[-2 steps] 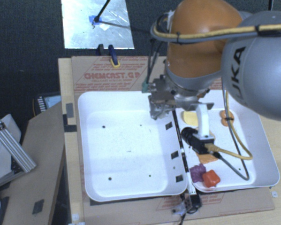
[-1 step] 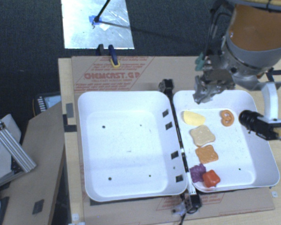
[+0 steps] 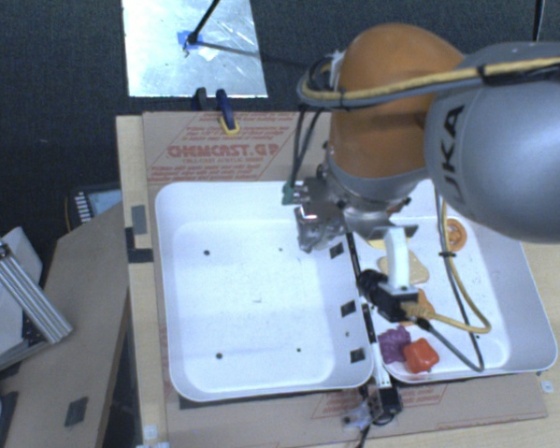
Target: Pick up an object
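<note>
My arm (image 3: 415, 127) hides much of the right bin (image 3: 524, 332). I see the gripper (image 3: 310, 228) by the left bin's (image 3: 184, 270) right edge; open or closed, I cannot tell. Purple block (image 3: 393, 343) and orange block (image 3: 420, 356) sit near the front edge.

Glossy white plastic bins (image 3: 251, 379); matt cardboard (image 3: 210, 147) beneath.

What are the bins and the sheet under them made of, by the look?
Left bin: likely moulded plastic, white, smooth with a slight sheen, rounded corners and a raised rim. Sheet under the bins: looks like cardboard or protective paper, matte tan with red printed lettering.
</note>
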